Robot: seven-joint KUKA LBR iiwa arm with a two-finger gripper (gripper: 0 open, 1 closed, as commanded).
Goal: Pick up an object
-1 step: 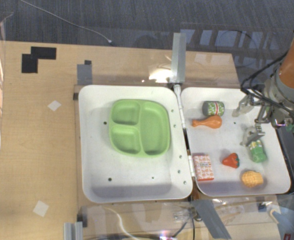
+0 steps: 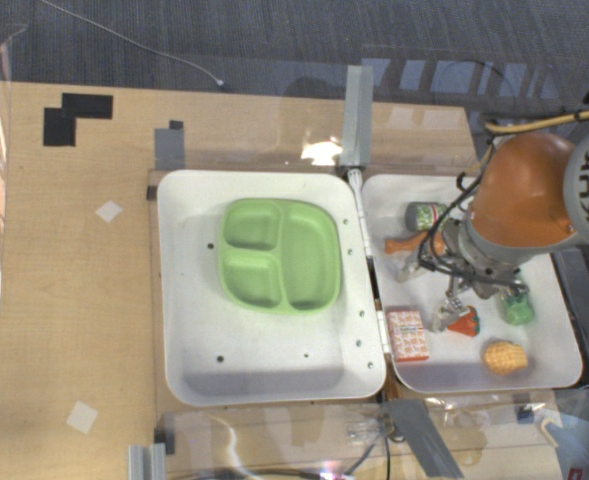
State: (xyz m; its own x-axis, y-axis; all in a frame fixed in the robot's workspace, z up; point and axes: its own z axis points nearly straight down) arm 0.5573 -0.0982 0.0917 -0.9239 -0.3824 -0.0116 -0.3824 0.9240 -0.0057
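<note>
In the right bin [image 2: 564, 368], my gripper [image 2: 451, 306] hangs low under the orange wrist band, right above and touching the left side of a small red object [image 2: 464, 323]. Whether the red object is gripped is hidden by the wrist. Around it lie a green round object [image 2: 519, 312] to the right, a yellow corn-like piece [image 2: 504, 356] at the front, a red-and-white patterned box [image 2: 406, 334] to the left, an orange carrot-like piece [image 2: 408, 244] and a dark green can [image 2: 423, 214] at the back.
The left bin [image 2: 189, 368] holds a green divided plate [image 2: 279, 254]. A grey divider [image 2: 357, 128] stands between the bins at the back. The arm covers the right bin's back right part.
</note>
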